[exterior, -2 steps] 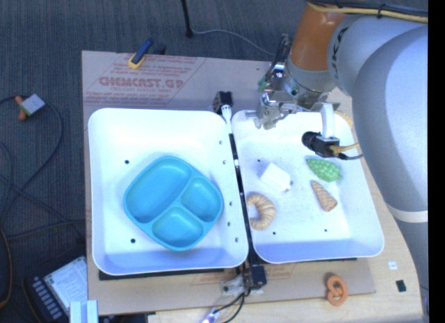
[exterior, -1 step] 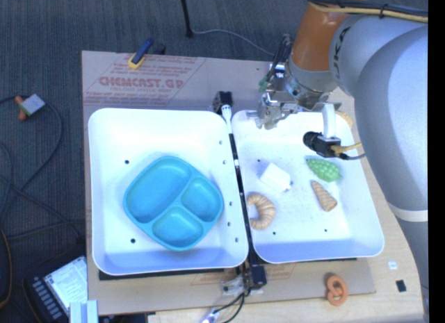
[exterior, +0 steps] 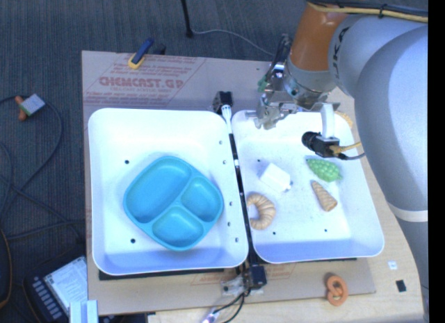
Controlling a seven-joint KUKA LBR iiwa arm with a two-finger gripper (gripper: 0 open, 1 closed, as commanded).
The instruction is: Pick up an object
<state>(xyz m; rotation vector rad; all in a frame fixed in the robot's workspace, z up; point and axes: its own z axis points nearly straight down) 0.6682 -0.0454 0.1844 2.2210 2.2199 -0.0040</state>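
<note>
Camera view: hand [exterior: 272, 117] over right bin's [exterior: 361, 245] far rim.

A single fixed camera hangs above the counter [exterior: 174, 71] and looks down at a slant, set far enough back to take in both white bins, the left bin [exterior: 104, 127] and the right bin [exterior: 361, 238], side by side. Dark carpet [exterior: 55, 9] fills the far and left margins of the view. The grey arm [exterior: 389, 85] comes in from the right and looms large there, nearer the lens than the bins.
</note>
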